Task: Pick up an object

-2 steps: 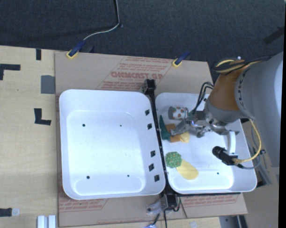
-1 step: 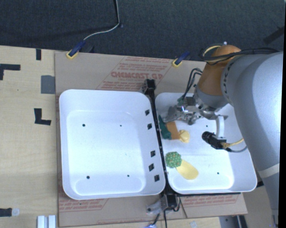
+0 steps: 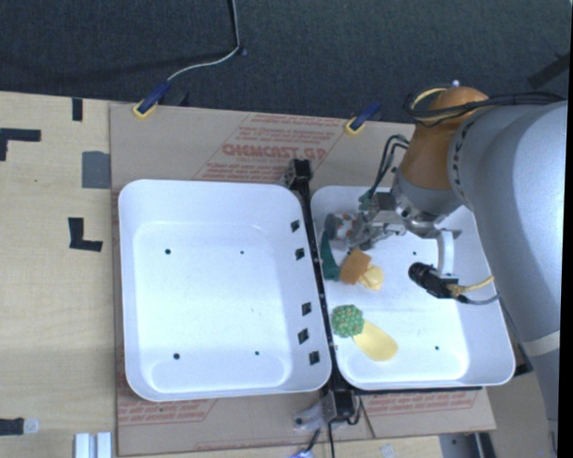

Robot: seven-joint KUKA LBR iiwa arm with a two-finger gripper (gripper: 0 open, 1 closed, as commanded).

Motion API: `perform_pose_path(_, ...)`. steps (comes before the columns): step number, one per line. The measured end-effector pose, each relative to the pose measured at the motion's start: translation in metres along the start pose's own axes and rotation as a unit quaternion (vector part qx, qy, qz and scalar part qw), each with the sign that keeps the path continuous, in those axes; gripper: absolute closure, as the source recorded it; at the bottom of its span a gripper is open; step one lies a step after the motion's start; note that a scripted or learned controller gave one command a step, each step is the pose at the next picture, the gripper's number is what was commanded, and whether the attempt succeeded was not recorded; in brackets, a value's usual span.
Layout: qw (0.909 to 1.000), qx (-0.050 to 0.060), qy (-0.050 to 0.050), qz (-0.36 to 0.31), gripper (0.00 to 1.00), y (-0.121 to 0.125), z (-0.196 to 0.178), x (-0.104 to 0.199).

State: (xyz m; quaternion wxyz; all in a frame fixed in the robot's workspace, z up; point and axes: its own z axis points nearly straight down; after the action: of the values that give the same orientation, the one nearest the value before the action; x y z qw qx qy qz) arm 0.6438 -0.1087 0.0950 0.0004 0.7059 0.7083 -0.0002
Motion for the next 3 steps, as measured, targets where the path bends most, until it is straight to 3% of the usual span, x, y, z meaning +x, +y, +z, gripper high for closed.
perform_pose_path(1, 1.0, -0.005, -0.002, 0.002, 1.0, -0.001, -0.106, -0.04)
perform_pose_path(2, 1.0, -0.009, -0.002, 0.0, 1.0, 0.026, -0.317, -0.028)
perform_pose_path(3, 1.0, -0.007, -0.002, 0.0, 1.0, 0.024, -0.439, -0.032)
